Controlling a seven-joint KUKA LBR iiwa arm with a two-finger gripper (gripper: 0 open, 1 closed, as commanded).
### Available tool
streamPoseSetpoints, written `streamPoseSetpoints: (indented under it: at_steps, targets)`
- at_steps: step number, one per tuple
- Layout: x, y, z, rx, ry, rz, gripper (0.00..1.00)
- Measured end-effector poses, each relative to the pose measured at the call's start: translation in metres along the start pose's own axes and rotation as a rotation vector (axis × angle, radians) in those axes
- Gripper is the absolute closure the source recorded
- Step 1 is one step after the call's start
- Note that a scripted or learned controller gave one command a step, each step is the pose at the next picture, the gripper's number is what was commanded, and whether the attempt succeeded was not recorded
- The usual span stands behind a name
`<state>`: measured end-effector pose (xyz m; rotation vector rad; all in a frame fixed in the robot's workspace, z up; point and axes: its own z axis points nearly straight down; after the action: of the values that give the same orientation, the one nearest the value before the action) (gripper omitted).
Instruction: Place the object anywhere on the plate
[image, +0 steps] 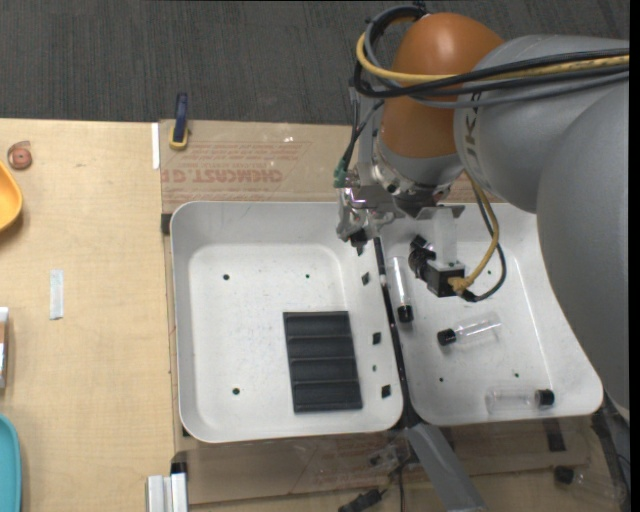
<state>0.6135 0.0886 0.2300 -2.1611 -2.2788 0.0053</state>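
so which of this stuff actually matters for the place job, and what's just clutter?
Job:
- black ribbed plate, left bin
- clear vials with black caps, right bin
- gripper

Clutter:
- cardboard sheet
- blue clip
- orange dish
- small clear strip

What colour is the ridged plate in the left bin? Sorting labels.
Black, ridged plate, seen in the camera view.

We are seeing even, bright overhead light, with soft shadows lying along the inner walls of the left bin (200, 300). Mild glare is washing out the right bin (560, 350) floor. The arm (560, 130), closest to the lens, is looking slightly soft, and the picture is showing some grain.
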Motion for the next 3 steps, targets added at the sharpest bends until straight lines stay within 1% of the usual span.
streamPoseSetpoints:
  at_steps: [1, 2, 3]
  targets:
    - [0.031, -0.005, 0.012, 0.001, 0.000, -0.281, 1.00]
    - [0.080, 0.017, -0.021, -0.003, -0.001, -0.541, 1.00]
    - [0.056, -0.010, -0.021, -0.003, -0.001, -0.814, 1.00]
